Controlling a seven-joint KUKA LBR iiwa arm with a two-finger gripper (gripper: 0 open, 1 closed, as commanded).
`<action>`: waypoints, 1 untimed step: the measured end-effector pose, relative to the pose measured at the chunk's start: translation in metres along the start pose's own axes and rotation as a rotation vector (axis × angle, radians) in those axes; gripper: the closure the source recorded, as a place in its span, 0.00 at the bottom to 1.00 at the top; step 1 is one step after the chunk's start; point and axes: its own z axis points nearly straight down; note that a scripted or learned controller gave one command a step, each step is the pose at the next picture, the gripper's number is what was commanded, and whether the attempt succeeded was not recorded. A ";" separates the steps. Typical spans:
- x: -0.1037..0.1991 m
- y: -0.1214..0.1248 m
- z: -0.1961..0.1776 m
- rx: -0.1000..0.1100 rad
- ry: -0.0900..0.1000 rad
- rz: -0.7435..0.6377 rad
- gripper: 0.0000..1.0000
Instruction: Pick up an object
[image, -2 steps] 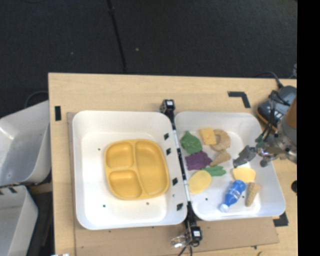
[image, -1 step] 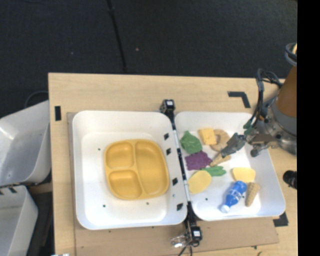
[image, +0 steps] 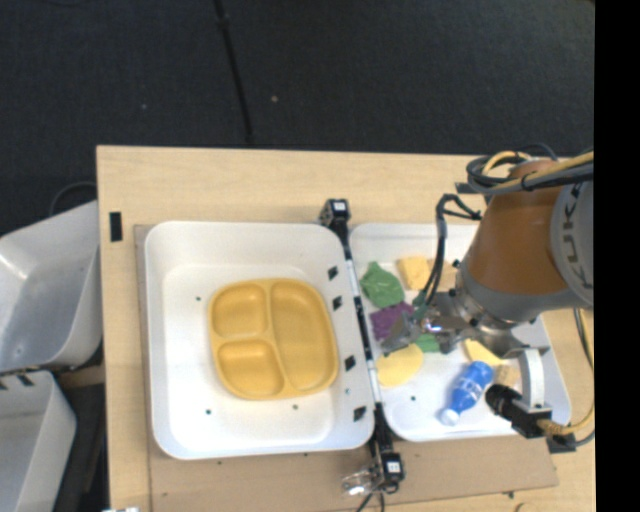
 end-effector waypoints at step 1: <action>0.091 0.001 -0.049 -0.011 0.000 -0.005 0.00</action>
